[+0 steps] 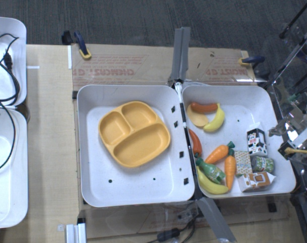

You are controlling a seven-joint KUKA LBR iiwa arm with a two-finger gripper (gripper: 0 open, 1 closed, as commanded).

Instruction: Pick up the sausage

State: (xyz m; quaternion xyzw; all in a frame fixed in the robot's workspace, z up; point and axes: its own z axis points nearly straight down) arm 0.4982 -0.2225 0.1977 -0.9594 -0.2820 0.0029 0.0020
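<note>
Lying at the far side of the right bin, the sausage touches a banana and an apple slice. Gripper state: cannot tell. Risk: crowding neighbours could cause a snagged banana or a sausage knocked aside.

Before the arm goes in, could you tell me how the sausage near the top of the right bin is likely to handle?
The sausage looks smooth and rounded, so it may slip or roll. It lies touching the banana, which a push could nudge too. It appears to be a small toy, probably light and stiff.
</note>
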